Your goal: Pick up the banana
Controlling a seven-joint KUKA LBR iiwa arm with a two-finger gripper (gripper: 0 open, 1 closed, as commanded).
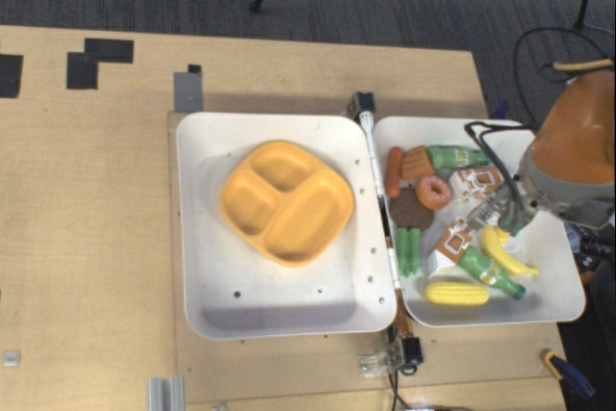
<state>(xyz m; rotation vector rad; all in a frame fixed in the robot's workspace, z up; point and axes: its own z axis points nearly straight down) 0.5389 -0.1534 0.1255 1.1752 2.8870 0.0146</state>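
Note:
The yellow banana lies in the right white bin, toward its right side, curving down to the right beside a green bottle. My gripper hangs just above the banana's upper end, under the grey wrist and orange band of the arm. The gripper tip is dark and small against the clutter, and part of the banana's top end is hidden by it. Nothing is visibly lifted off the bin floor.
The right bin also holds a corn cob, a pink donut, a brown cookie, a red sausage, green beans and several packets. The left bin holds an orange divided plate.

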